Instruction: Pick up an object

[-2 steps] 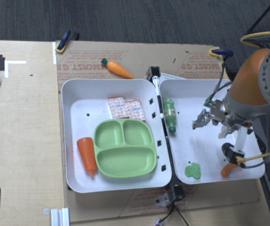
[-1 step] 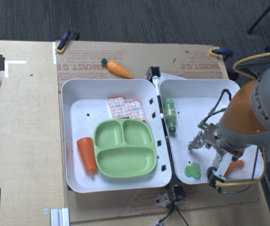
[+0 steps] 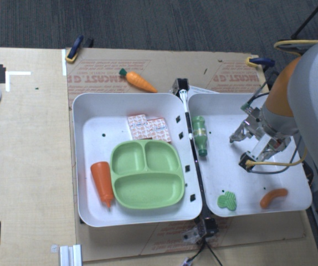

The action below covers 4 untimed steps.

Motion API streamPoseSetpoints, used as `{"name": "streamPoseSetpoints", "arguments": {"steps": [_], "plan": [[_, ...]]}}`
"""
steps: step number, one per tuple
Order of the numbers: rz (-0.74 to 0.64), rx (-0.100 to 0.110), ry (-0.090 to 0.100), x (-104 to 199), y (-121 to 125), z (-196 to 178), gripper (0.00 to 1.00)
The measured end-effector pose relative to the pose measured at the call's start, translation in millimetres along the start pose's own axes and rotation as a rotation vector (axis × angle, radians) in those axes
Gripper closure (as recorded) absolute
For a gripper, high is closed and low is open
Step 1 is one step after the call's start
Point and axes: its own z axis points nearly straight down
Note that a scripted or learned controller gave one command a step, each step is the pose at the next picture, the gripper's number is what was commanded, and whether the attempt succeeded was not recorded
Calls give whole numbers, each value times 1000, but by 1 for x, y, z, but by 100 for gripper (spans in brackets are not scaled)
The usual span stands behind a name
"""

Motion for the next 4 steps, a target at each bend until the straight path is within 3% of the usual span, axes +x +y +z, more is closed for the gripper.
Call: {"name": "streamPoseSetpoints", "arguments": {"steps": [1,2,3,4], "plan": [[-279,-1,0,8,67,0,0],[-394,0,0,-27,33,-61,0],[-692,-1,1,-59,28,-81,0],[-1013,-3,0,-93,-39,-58,0]]}}
